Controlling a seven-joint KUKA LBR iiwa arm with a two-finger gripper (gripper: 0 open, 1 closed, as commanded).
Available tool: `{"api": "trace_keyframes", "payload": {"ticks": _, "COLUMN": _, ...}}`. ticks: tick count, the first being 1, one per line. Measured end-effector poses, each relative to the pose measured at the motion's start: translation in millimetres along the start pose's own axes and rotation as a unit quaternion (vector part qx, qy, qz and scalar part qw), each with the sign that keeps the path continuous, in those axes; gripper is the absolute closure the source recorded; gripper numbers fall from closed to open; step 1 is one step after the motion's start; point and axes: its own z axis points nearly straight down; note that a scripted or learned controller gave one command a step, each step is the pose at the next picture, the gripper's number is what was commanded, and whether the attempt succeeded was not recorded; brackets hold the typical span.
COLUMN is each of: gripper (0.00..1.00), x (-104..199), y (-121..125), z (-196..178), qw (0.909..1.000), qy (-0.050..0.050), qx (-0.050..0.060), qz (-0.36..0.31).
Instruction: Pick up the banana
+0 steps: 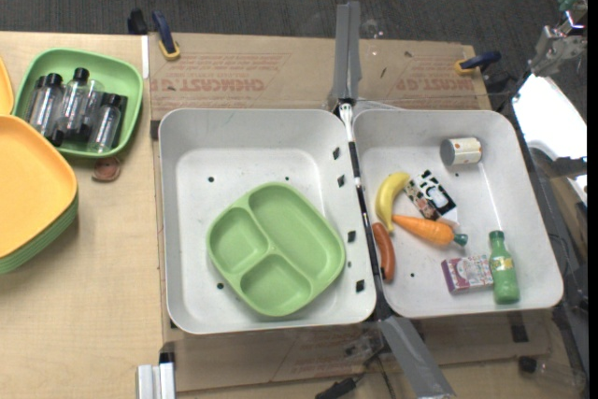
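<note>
Two white bins are sitting side by side on cardboard (243,75), touching along a centre seam. Right bin (528,178): the banana (391,197) is lying in its left part, near the seam, curving with one end up toward the bin's middle and the other down toward the carrot. A carrot (425,230) is lying just below the banana, its thick end touching or almost touching the banana's lower tip, its green end pointing right. A red sausage (384,251) is lying below the banana, along the seam wall. A black-and-white packet (433,195) is resting just right of the banana, touching or overlapping the carrot's top. A pale can (462,150) is lying on its side near the far wall, well apart from the banana. A green bottle (504,268) is standing at the near right corner, with a pink box (467,274) just beside it on its left. Left bin (187,154): a green divided tray (313,243) is lying flat in it, toward the near wall. Off to the left, a green dish (128,81) is holding dark-capped bottles (75,106), and a stack of orange plates (33,201) is sitting just beside it. Clamps (166,37) are gripping the cardboard's far edge. Jaws: whether they are standing apart or together cannot be told.
</note>
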Motion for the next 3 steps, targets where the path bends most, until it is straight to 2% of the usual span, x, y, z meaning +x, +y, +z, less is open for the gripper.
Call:
{"api": "trace_keyframes", "payload": {"ticks": 1, "gripper": 1.00, "x": -11.1, "y": -1.8, "z": -10.4, "qw": 1.0000, "qy": 0.000, "qx": 0.000, "qz": -0.005}}
{"api": "trace_keyframes", "payload": {"ticks": 2, "gripper": 1.00, "x": -9.7, "y": -0.4, "z": 104.1, "qw": 0.9994, "qy": 0.001, "qx": 0.001, "qz": 0.036}}
{"api": "trace_keyframes", "payload": {"ticks": 3, "gripper": 1.00, "x": -5.9, "y": -0.4, "z": 65.0, "qw": 0.9995, "qy": 0.001, "qx": 0.000, "qz": 0.032}}
